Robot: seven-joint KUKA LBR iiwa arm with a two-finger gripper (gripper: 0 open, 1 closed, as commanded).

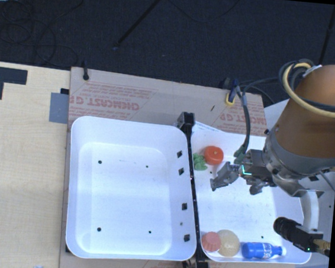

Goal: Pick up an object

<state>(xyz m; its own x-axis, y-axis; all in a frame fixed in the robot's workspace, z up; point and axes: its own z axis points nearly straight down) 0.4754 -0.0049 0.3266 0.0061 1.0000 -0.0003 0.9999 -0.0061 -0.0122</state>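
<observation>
I see the hand point(224, 179) over the right bin point(239, 218), just beside the orange object point(214, 155) and green object point(200, 161). Along that bin's near wall lie a pink object point(211, 242), a cream ball point(228, 243) and a blue bottle point(261, 251).

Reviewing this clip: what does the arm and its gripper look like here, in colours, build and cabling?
The arm is a thick rounded column, orange on top over a grey wrist section, with a yellow-and-black cable looped around the orange part. The gripper is dark grey metal with a small green light near its base. A black cable arcs from the wrist toward the bench's back edge.

Bright overhead light, bins point(125, 197) near blown out; floor dim, pic soft w/ slight blur.
</observation>
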